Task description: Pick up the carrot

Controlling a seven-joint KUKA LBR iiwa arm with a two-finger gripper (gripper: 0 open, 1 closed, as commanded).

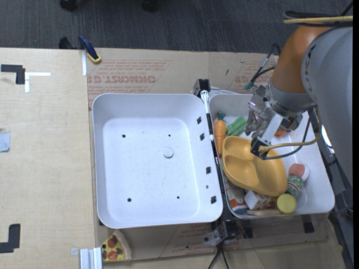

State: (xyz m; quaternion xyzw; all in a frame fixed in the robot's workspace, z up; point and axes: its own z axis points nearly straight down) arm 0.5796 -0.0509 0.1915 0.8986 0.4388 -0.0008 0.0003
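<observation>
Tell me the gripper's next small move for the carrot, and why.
Probably shift the gripper toward the left bin's side and lower it. The carrot lies along the right bin's left wall, beside the yellow bowl, while the gripper hangs over the bowl's upper edge, not over the carrot.

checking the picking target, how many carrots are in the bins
1. The carrot lies against the left wall of the right bin, beside the yellow dish, left of the claw. Clutter there could hide another.

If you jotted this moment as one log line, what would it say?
claw: over right bin | carrot: in right bin, by left wall, not held | yellow bowl: beside carrot
</observation>
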